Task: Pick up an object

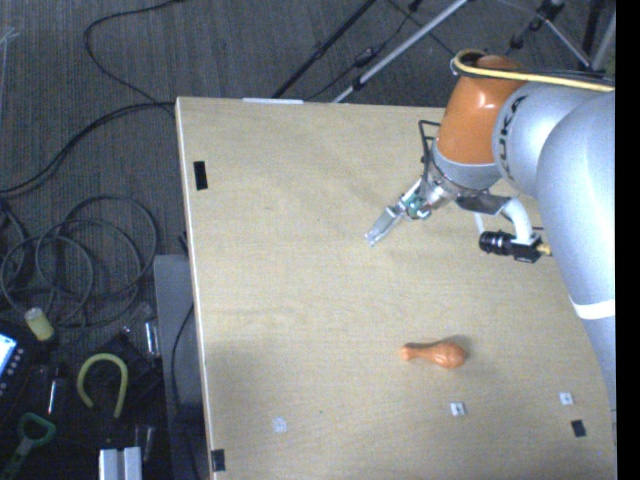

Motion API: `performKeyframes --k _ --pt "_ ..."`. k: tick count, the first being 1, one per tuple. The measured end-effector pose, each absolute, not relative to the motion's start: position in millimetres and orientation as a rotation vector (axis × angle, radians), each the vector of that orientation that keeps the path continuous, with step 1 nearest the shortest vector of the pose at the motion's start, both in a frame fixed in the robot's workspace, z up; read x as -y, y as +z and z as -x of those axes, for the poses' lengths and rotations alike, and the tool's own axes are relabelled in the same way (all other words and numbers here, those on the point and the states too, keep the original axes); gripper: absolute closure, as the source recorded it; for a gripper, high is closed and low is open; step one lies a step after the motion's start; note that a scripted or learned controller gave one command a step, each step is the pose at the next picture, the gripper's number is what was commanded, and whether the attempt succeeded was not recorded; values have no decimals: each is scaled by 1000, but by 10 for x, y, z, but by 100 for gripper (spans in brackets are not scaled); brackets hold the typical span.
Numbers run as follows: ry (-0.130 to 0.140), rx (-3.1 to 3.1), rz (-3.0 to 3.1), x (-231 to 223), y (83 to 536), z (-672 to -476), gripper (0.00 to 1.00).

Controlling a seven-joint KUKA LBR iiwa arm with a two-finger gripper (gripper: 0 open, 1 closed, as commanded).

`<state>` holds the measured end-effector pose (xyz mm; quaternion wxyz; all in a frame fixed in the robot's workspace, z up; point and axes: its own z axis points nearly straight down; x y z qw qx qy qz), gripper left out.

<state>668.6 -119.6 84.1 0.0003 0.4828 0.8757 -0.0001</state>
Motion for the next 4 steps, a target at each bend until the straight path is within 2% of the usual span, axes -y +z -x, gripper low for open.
performKeyframes --k 1,2,3,4 --pt "5 -2750 -1517 1182 933 -6690 100" --pt "0 -2590 -1777 875 1839 -6686 100" --pt "-4 -2345 -2088 1541 2113 -6652 100" --pt "-2 -2497 -1909 1905 1170 -6045 100"
